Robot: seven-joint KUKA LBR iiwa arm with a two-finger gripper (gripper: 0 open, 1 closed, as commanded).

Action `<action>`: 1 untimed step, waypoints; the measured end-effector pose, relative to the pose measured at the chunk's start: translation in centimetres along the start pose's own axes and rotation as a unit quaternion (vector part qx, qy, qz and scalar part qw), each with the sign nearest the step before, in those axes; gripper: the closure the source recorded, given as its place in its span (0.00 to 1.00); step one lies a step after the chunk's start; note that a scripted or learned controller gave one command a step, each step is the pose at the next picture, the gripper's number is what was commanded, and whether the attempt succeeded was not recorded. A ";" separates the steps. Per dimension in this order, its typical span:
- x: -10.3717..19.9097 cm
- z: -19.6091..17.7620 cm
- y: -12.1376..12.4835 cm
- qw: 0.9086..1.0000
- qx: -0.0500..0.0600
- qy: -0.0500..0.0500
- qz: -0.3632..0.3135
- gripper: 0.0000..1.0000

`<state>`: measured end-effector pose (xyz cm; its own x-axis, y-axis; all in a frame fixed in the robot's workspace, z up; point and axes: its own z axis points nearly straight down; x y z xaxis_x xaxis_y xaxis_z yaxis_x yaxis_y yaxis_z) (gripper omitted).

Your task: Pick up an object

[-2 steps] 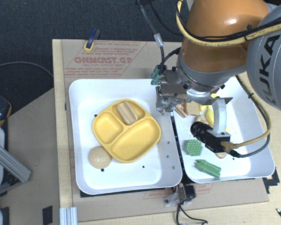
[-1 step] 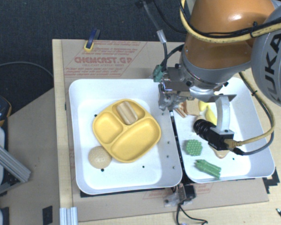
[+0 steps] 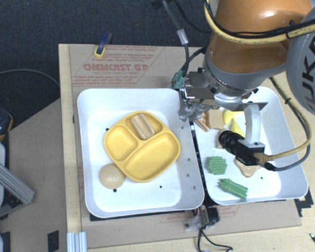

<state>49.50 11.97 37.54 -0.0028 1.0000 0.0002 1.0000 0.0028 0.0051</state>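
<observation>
The gripper point(image 3: 207, 114) hangs low over the right bin's point(image 3: 283, 185) far left corner, above what may be bread point(image 3: 212, 121); finger state I cannot tell.

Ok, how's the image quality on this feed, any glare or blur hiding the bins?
Camera view: sharp and evenly lit across both bins; a bright highlight sits on the orange band of the arm, which itself covers the top of the right bin. The yellow divided plate in the left bin is glare-free, shadows soft. The gripper area is dark and cluttered.
</observation>
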 end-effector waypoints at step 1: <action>0.0 -1.0 0.1 1.000 -0.001 0.000 0.000 1.00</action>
<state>49.55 12.01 38.55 -0.0033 1.0000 0.0000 1.0000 0.0033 0.0071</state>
